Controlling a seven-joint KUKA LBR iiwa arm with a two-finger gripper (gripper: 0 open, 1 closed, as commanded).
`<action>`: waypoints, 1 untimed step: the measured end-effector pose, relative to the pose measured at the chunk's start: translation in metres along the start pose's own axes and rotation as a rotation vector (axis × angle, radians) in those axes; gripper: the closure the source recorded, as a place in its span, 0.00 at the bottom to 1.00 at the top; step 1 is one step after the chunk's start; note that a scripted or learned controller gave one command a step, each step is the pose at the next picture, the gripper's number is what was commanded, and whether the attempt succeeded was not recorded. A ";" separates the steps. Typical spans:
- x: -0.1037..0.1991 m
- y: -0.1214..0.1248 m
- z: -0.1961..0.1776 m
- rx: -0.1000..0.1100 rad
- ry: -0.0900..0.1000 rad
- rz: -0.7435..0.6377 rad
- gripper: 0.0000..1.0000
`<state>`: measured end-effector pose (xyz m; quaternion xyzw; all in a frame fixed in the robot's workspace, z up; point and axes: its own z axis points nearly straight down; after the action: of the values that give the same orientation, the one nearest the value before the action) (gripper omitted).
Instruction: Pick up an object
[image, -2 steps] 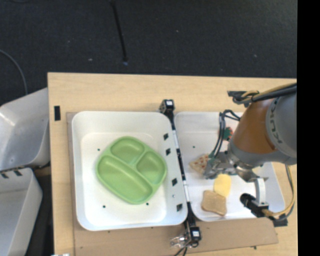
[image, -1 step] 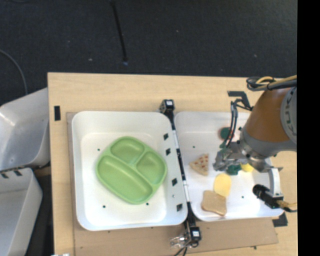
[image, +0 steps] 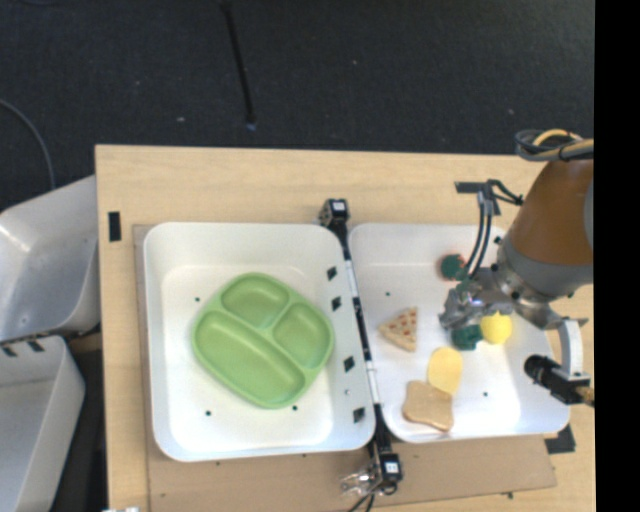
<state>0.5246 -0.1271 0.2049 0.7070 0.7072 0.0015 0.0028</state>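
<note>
My gripper (image: 462, 312) hangs low in the right bin (image: 400, 245), at its right-hand part. Right beside it lie a dark green object (image: 465, 338) and a round yellow object (image: 496, 327); both touch or nearly touch the gripper's tip. A second dark green piece (image: 452, 266) sits further back. To the left lies a pizza slice (image: 401, 329). Nearer the front are a pale yellow piece (image: 446, 369) and a slice of toast (image: 429, 406). Nothing is visibly held.
The left bin (image: 165, 420) holds a green divided plate (image: 262, 339). A black-clipped divider (image: 352, 320) runs between the bins. The arm's orange band (image: 555, 215) and cables (image: 487, 215) lean over the right bin's far right side. Grey-white boxes (image: 40, 280) stand left of the bench.
</note>
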 end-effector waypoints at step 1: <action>-0.012 0.003 -0.057 -0.001 -0.001 -0.002 1.00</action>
<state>0.5274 -0.1386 0.2617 0.7064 0.7078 0.0016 0.0034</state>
